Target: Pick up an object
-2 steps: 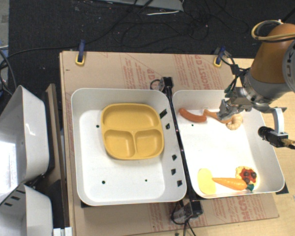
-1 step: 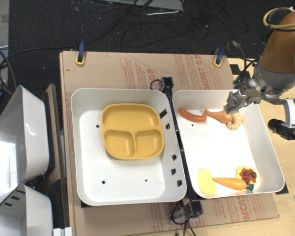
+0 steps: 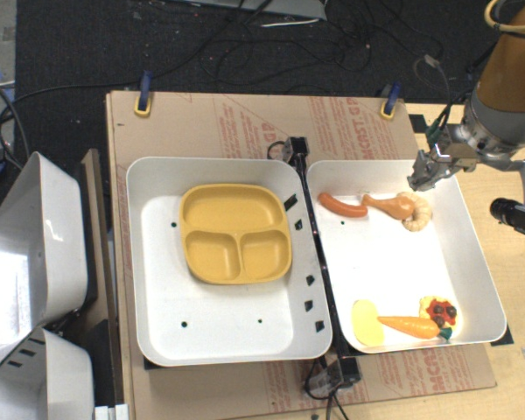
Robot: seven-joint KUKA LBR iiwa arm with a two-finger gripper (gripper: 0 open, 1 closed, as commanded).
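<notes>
The right bin (image 3: 468,252) holds a red sausage (image 3: 342,205) and a tan chicken drumstick (image 3: 401,208) near its far edge. Along its near edge lie a yellow disc (image 3: 366,322), an orange carrot (image 3: 409,326) and a small pizza slice (image 3: 440,311). My gripper (image 3: 424,175) hangs at the bin's far right corner, just above and right of the drumstick. Nothing is visible between its fingers.
The left bin (image 3: 157,313) bears a yellow three-compartment plate (image 3: 236,233). Black clips run along the seam between the bins (image 3: 313,261). Yellow clamps (image 3: 143,105) pin the cardboard base at the back. White containers (image 3: 35,252) stand at the far left.
</notes>
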